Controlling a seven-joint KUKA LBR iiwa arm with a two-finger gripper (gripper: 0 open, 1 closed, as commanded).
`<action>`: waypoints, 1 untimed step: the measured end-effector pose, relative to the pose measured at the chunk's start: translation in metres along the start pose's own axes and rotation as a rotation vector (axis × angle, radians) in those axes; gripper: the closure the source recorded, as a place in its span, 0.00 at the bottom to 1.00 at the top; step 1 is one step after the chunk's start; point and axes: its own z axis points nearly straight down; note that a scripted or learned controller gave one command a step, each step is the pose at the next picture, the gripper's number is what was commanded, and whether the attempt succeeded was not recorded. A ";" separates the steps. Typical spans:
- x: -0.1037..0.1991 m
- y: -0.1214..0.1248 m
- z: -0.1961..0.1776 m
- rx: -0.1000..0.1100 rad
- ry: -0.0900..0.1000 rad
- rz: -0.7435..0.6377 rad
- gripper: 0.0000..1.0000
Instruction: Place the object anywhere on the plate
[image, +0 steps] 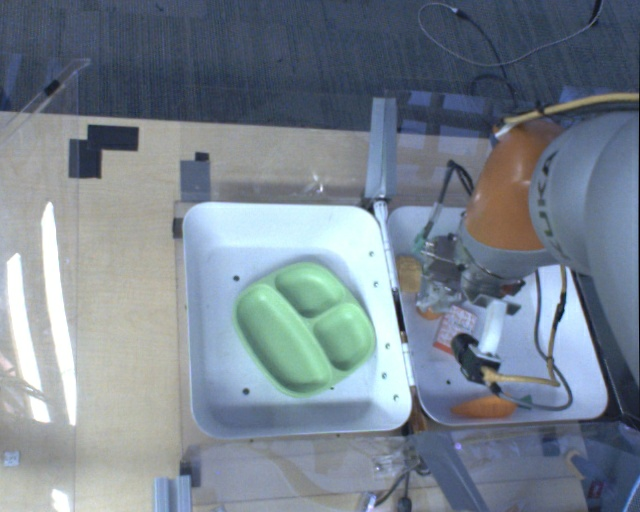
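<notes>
My tool is hanging low over the right bin, but I cannot tell its state. The green plate is sitting in the left bin.

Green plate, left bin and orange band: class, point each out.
green plate (305, 325), camera view, middle divider.
left bin (215, 250), camera view, bare floor.
orange band (505, 200), camera view, curved face.

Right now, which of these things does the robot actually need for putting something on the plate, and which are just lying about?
Needed:
- green three-compartment plastic plate in the left white bin
- gripper over the right white bin

Lying about:
- orange object
- red-and-white packet
- tan round item

The intended object is unclear.
</notes>
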 end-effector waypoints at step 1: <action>-0.044 0.064 -0.057 -0.004 -0.001 -0.246 1.00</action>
